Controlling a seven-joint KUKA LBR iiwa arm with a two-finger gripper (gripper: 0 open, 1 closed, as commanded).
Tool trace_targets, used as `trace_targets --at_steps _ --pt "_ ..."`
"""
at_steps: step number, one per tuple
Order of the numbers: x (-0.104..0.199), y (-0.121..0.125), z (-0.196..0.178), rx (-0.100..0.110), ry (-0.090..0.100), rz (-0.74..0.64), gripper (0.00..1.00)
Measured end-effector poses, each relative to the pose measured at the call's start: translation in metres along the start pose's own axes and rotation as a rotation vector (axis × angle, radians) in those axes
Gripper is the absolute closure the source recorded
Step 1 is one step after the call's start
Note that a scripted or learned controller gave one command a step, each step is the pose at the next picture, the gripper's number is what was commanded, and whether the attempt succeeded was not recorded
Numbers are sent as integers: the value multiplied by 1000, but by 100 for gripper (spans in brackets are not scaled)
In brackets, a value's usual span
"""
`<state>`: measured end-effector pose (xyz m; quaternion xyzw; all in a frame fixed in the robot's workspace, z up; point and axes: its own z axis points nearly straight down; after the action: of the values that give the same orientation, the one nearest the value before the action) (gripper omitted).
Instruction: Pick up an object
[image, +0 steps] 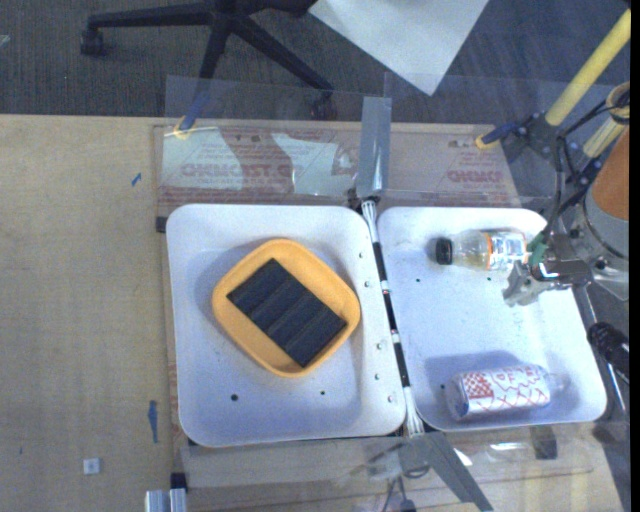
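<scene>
Grey hand (522, 283) hovers beside the lying bottle (478, 249) in the right bin (440, 330), grip state unclear.

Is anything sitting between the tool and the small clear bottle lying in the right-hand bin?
Nothing visible. The tool sits right beside the base end of the small clear plastic bottle with the dark cap. The red-and-white patterned bottle lies apart, at the bin's near side.
</scene>
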<state>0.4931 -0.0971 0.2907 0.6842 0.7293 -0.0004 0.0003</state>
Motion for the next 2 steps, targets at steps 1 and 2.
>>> trace_targets --at_steps 1,2 --pt "-33 -15 -14 -3 -2 -73 100" --pt "-32 -15 -14 -3 -2 -74 0"
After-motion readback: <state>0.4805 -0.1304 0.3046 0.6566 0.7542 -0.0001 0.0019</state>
